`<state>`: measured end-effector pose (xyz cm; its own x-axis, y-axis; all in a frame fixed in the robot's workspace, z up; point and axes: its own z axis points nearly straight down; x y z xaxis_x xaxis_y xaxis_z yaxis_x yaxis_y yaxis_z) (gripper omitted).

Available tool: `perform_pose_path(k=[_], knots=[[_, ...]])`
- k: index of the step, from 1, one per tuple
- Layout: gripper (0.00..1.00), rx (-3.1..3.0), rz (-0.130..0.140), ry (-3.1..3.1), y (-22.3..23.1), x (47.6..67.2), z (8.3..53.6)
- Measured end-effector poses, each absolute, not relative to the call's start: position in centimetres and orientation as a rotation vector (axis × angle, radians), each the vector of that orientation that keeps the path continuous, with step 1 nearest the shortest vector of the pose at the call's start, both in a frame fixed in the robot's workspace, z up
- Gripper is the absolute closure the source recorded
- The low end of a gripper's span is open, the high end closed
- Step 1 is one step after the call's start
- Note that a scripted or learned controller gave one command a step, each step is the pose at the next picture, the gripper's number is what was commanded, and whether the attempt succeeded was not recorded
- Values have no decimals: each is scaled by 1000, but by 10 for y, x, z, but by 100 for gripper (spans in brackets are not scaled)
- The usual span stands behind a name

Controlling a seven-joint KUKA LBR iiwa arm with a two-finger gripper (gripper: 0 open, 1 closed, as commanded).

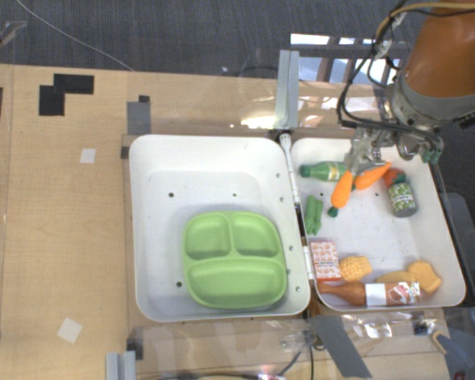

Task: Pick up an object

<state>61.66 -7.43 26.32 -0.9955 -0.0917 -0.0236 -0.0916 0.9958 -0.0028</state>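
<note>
Seen from above at a slant: a wooden table [55,236] bearing two shallow white bins side by side. In the left bin [154,172], a green divided plate [234,260] near the front. In the right bin [439,236], a scatter of toy food: a green bottle [326,171] lying on its side at the back left, two orange carrots, the left carrot [342,190] slanted and the right carrot [372,177] crossing just beside it, a dark green jar [401,197] to their right, a small green pod [313,214] near the dividing wall, a red-and-white box [324,260], a round yellow cracker [355,268], a lumpy tan pastry [418,277] and a brown sauce bottle [376,294] lying along the front edge. Reaching in from the right, the grey arm with its orange band [447,42], black cables looped around the wrist. Low over the back of the right bin, the gripper [366,158], right above the carrots and close to the green bottle's cap. Jaws too blurred and crowded by the carrots to judge: cannot tell how far apart, nor whether anything sits between them.
</note>
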Motion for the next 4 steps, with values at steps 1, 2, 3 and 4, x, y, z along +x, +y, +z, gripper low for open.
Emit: perform_pose_path(k=[1, 2, 3, 4], knots=[[100, -504, -7, 3087, -137, 663, 278], [100, -150, -2, 3123, -122, 671, 312], [100, -462, -4, 3096, -153, 670, 299], [100, -254, -3, 3115, -125, 671, 341]])
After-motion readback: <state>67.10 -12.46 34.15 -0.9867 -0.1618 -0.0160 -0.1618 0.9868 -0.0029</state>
